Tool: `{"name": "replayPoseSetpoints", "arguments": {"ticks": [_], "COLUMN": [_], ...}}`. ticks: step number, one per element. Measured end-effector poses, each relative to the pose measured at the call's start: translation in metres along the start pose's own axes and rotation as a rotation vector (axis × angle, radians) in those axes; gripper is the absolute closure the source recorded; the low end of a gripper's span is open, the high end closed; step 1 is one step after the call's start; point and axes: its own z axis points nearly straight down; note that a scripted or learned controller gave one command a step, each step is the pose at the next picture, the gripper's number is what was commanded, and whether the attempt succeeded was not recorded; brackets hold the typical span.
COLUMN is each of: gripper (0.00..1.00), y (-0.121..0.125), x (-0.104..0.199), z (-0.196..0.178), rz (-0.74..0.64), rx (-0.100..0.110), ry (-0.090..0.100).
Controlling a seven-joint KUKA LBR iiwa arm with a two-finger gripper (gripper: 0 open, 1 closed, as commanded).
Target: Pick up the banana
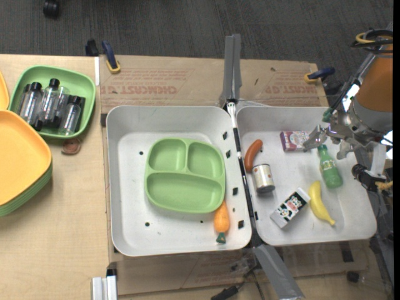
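- A small yellow curved banana [320,203] lies flat near the front right corner of the right shallow white plastic bin [350,233], untouched, so the pick is judged not yet begun.
- The grey arm's end effector [330,136] hovers over the back of that bin, above a green plastic bottle [329,166] and apart from the banana; whether it is apart or together cannot be told.
- Left to do, by this view: move forward over the banana, descend, close on it and lift.
- Just beside the banana sits a small black-and-white carton [290,207]; further left are a silver can [263,179] and a red sausage-shaped toy [252,154]. A purple box [291,140] rests at the back.
- The left white bin [119,167] holds a green divided plate [185,176] and an orange carrot toy [221,220].
- The wooden worktop [69,230] carries orange plates [22,167] and a green tray of small bottles [52,103]; the floor behind is dark grey carpet [187,11].
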Motion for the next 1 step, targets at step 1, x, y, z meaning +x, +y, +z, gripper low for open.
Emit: {"name": "replayPoseSetpoints", "arguments": {"ticks": [1], "gripper": [0.0], "y": [-0.1115], "x": [-0.012], "z": [-0.0251], "rz": [0.134], "rx": [0.002], "ry": [0.0]}}
